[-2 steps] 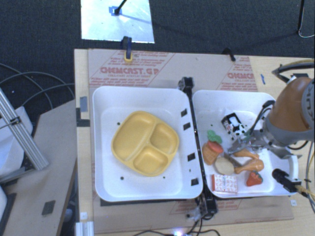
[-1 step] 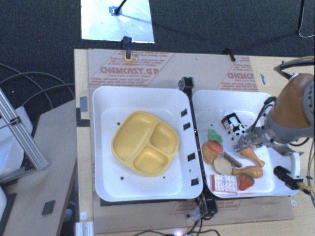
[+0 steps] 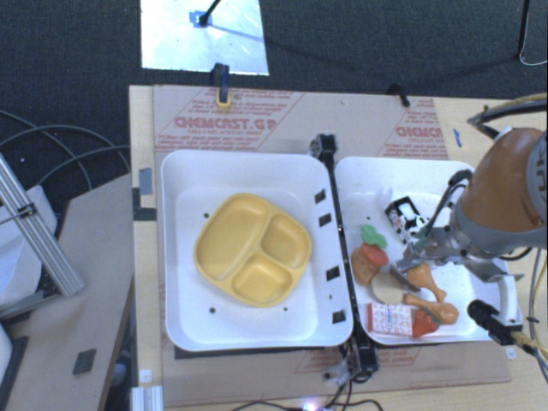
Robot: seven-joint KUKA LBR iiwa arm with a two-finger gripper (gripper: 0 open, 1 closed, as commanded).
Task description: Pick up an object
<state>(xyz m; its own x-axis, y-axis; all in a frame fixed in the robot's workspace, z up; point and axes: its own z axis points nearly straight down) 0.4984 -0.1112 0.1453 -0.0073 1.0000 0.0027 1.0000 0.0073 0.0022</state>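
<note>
Two shallow white bins sit side by side on the desk (image 3: 145,255), over a clear sheet (image 3: 257,118) printed in red with "CHEMCAST" and, below it, smaller lettering too fine to read; a second, partly covered print shows near the desk's far right corner. The left bin (image 3: 184,178) carries a yellow sectioned tray (image 3: 253,248) near its middle. The right bin (image 3: 360,187) holds a cluster of toy food: a black-and-white piece (image 3: 404,215) towards the far side, a green piece (image 3: 373,235) and a red-and-brown piece (image 3: 368,262) beside the dividing wall, a tan drumstick (image 3: 428,291), and a red-and-white packet (image 3: 396,319) at the near edge, its print illegible. The arm's gripper (image 3: 421,251) hangs over the cluster, just above the drumstick; whether the jaws are released or clenched cannot be told.
</note>
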